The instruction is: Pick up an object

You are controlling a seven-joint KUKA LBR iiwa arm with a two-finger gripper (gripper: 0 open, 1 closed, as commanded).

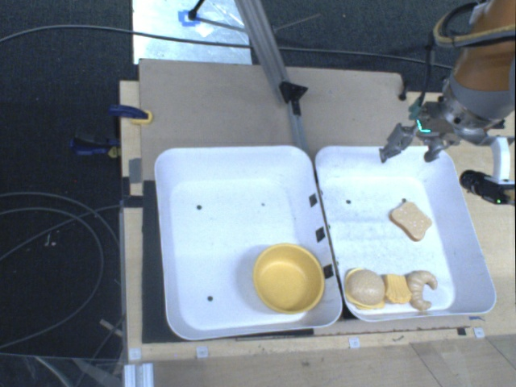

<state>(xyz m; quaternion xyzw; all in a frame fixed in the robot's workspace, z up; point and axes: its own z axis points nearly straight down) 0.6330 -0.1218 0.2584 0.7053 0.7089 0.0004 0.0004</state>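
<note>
Fingers (393, 145) of the one hand (412, 146) stood spread apart with nothing between them, two dark tips showing, one on each side of the gap. That hand hung over the far rim of the right bin (459, 208), below the arm's orange band (484, 71).

Nearest to the hand, a short way toward the camera from it, lay one slice of toast (410, 220), flat on the floor of the right bin and clear of the walls. Farther from the hand, along that bin's near wall, three pale food items sat in a row touching one another: one croissant (422, 287) almost straight below the hand in the view, one small yellowish piece (395, 289) beside it, and one round bun (364, 287) at the row's left end.

Farther still, to the hand's left and toward the camera, one yellow bowl (288, 276) rested upright in the left bin (201, 192), near that bin's near right corner. Two white bins in all sat side by side, their inner walls touching, on the brown desk (218, 103).

Farthest from the hand, at the desk's left edge, were two clamps: one with a yellow handle (135, 114), one blue (93, 145).
</note>
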